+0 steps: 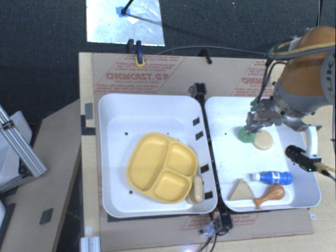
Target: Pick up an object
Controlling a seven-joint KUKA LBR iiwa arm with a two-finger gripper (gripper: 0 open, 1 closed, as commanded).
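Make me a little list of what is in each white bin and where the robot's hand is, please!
left bin: yellow plate with three sections; a small tan oval thing by its lower right edge
right bin: green round thing, pale round disc, blue and white bottle, tan triangle, brown drumstick-shaped toy
hand: low over the right bin, right at the green round thing
holding something: cannot tell
arm: reaches in from the right, orange band on it
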